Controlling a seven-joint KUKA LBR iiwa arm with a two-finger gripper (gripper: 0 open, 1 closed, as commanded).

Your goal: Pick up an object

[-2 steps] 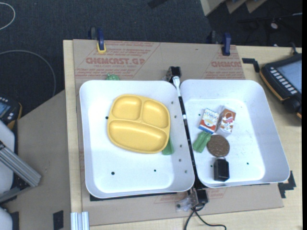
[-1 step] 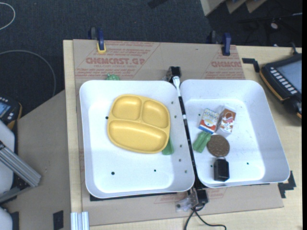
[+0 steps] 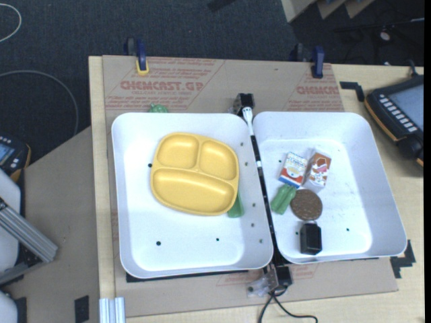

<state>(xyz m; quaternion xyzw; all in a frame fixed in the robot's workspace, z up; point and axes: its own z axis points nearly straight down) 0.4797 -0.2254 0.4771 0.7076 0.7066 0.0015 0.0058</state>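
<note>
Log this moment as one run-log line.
left bin: yellow tray | right bin: two cartons, brown disc, black block | pick: not started

Pale wooden surface [image 3: 417, 200] topped by a brown cardboard sheet [image 3: 202, 79] with red lettering, pinned at the far edge by two blue clamps [image 3: 140, 51]. On the sheet, two shallow white bins side by side, edges touching: left bin [image 3: 135, 247], right bin [image 3: 384, 207]. Black tablet with orange trim [image 3: 403, 110] on the surface's far right corner.
</note>
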